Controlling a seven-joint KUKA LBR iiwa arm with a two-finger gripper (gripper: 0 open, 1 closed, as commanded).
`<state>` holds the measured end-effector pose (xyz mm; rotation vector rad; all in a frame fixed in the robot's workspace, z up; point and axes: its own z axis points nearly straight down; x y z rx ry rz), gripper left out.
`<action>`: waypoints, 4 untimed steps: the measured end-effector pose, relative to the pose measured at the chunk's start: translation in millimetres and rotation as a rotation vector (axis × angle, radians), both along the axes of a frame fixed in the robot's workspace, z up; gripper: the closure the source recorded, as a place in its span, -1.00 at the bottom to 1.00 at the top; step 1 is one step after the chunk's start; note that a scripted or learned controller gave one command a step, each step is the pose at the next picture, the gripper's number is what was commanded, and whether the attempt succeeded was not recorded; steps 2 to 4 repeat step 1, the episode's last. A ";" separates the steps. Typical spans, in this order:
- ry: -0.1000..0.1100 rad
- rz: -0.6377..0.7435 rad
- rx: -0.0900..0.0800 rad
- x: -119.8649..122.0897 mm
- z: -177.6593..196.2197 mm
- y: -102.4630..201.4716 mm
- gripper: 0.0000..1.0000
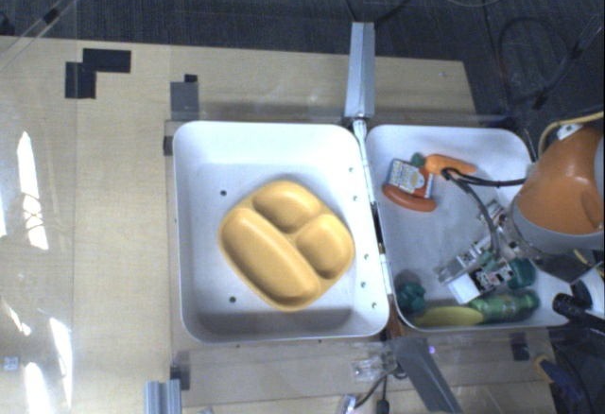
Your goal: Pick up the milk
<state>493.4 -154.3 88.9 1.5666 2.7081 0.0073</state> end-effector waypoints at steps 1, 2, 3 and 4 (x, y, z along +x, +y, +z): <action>-0.001 0.152 0.000 1.9 0.1 -14.9 -1.00; -0.001 0.152 0.000 1.9 0.1 -14.9 -1.00; -0.001 0.152 0.000 1.9 0.1 -14.9 -1.00; -0.001 0.152 0.000 1.9 0.1 -14.9 -1.00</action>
